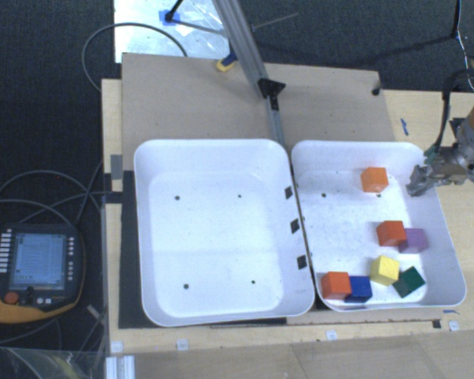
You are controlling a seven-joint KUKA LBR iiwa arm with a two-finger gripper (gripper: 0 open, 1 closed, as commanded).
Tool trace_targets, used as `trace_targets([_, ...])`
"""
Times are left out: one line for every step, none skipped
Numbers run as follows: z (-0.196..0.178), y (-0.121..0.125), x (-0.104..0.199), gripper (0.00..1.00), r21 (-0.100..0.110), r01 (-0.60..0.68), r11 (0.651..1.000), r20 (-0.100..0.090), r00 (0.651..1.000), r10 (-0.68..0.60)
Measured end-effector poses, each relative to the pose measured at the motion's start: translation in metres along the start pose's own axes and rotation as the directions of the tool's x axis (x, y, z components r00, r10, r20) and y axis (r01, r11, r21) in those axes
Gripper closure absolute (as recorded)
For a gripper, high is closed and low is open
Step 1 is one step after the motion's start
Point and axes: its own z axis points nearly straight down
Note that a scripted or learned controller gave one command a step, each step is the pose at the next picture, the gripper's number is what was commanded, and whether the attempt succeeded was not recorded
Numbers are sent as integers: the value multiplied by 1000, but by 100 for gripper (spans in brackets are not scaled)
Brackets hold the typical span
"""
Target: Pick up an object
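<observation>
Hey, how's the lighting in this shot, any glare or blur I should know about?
Camera view: even, soft light, only faint shadows under the blocks in the right bin; the left bin reads bright white, nearly washed out; glare on the shiny sheet at top; the gripper looks slightly soft.

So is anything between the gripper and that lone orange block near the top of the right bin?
Nothing visible. The gripper sits at the right bin's right rim, and the orange block lies to its left across bare bin floor. The other blocks cluster lower in the bin, off that line.
</observation>
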Motion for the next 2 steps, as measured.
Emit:
trace_targets([-6, 5, 46, 100, 5, 5, 1000, -3, 1000, -5])
trace_targets([-2, 0, 92, 100, 7, 5, 1000, -5, 1000, -5])
